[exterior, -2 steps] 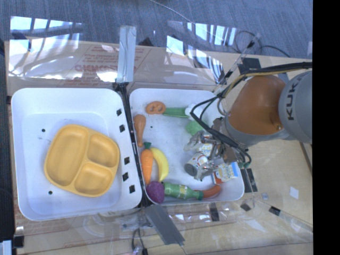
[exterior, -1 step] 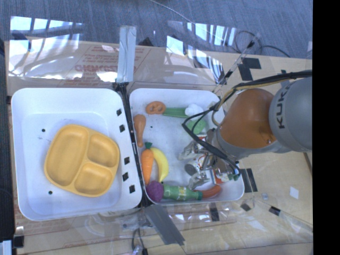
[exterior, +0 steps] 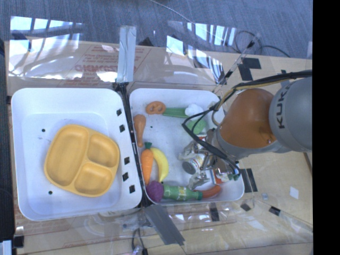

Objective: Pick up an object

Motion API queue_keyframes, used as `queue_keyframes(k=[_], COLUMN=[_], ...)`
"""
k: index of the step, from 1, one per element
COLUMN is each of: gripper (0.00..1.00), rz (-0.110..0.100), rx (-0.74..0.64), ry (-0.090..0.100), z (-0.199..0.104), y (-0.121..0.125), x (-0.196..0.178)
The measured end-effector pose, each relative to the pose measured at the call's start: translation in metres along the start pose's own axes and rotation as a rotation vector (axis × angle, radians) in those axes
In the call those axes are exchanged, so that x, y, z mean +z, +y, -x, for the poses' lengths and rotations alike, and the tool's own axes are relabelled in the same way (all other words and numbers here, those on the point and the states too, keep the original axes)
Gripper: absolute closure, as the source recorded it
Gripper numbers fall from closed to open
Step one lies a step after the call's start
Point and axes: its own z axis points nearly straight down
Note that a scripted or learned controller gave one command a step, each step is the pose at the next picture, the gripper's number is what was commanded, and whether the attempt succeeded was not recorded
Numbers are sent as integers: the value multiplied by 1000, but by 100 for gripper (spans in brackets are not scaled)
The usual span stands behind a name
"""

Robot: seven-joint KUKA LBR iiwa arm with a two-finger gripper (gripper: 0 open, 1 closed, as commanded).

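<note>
The grey arm [exterior: 289, 113] reaches in from the right, its gripper [exterior: 195, 166] lowered and pointing left.

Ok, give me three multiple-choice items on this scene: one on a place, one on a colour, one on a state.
1. Where does the divided tray lie?
A. left bin
B. right bin
C. on the bench outside the bins

2. What colour is that tray?
A. blue
B. yellow
C. red

3. How is the banana placed?
A. lying in the right bin beside the carrot
B. resting on the tray
C. hanging over the rim of the bin

Answers: 1 A, it lies on the left bin's floor. 2 B, it is plainly yellow. 3 A, it lies alongside the carrot in the right bin.
</note>
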Motion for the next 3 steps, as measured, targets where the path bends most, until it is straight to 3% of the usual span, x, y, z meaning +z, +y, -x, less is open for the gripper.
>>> queue_keyframes(k=[1, 2, 3], gripper=[0, 100, 100], rz=[-10, -3, -2], rx=[-14, -23, 141], ry=[-16, -10, -5], z=[-13, -13, -1], y=[26, 30, 37], x=[-4, -11, -123])
